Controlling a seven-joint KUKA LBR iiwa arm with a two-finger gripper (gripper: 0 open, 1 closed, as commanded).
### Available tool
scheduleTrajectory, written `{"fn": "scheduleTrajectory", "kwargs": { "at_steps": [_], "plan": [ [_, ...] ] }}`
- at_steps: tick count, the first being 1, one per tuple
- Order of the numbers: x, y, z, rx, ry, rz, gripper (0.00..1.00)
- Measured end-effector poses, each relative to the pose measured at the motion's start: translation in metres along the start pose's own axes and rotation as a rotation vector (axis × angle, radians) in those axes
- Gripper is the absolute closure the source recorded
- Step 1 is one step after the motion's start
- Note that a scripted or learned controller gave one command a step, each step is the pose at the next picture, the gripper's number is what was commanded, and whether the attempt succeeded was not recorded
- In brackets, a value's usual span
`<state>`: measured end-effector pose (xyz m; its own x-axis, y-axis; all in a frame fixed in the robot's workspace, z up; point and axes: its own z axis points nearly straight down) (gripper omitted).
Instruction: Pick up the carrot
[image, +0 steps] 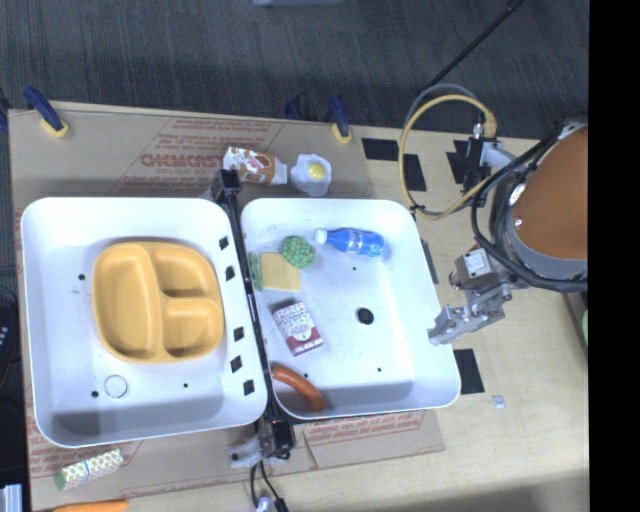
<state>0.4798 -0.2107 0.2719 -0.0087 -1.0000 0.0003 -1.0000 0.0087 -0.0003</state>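
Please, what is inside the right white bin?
The right bin holds a blue bottle, a green round item partly lying on a yellow wedge, a red packet and an orange-red piece at the near edge. What the packet covers cannot be seen.

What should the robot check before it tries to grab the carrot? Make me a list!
1. Carrot found: the carrot lies at the right bin's near left corner. Ok.
2. Carrot clear on top: nothing covers it. Ok.
3. Room around it: it lies against the bin wall; the red packet sits just behind. Not ok.
4. Gripper above carrot: it hangs outside the bin's right rim. Not ok.
5. Gripper carrying nothing: cannot tell.
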Motion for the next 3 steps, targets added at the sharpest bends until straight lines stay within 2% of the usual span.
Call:
{"fn": "scheduleTrajectory", "kwargs": {
  "at_steps": [1, 2, 3],
  "plan": [
    [0.000, 0.003, -0.018, -0.001, -0.001, -0.289, 1.00],
    [-0.013, 0.004, 0.027, -0.005, -0.003, -0.607, 1.00],
    [-0.010, 0.003, 0.007, 0.000, -0.002, -1.076, 1.00]
  ]
}}
